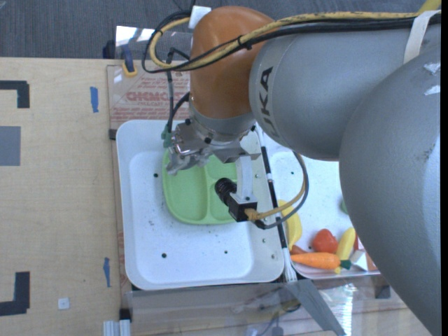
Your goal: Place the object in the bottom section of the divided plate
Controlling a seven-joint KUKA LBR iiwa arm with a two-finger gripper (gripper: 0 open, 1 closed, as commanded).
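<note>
Camera view: the arm (336,96) reaches in from the right, its wrist bent down over the left bin (189,257). The hand (185,156) sits over the far left part of the green divided plate (192,205). Whether it is clenched or released cannot be told. The object cannot be made out. Toy vegetables (322,250) lie in the right bin (318,177).

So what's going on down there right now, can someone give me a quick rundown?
Gripper low over green divided plate in left bin. No object visible in its grasp. Toy vegetables, carrot among them, in right bin. Arm covers plate's upper part.
</note>
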